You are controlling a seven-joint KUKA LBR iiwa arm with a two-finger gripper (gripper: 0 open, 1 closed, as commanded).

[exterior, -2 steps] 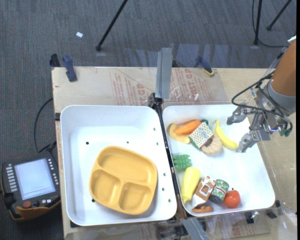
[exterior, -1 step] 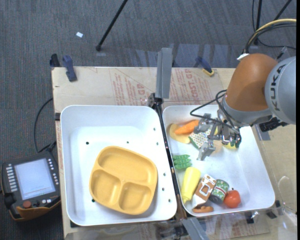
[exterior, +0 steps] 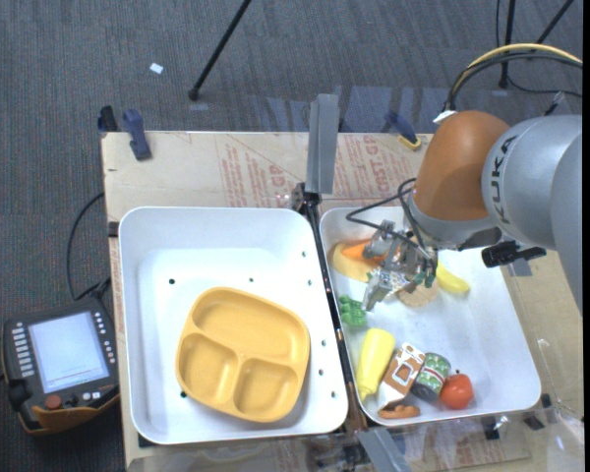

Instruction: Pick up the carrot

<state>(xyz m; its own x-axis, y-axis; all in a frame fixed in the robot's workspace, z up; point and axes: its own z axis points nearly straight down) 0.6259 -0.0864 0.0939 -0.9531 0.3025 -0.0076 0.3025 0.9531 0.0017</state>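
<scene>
The carrot is an orange wedge lying near the back left corner of the right bin. My gripper hangs low over the bin just right of the carrot, and its metal body covers the carrot's right end. Whether it touches the carrot is unclear. The grey arm with its orange band reaches in from the right, above the bin's back edge.
In the right bin lie a yellow fruit, a tan round piece, a green toy, a yellow vegetable, a small box, a can and a tomato. The left bin holds a yellow divided plate.
</scene>
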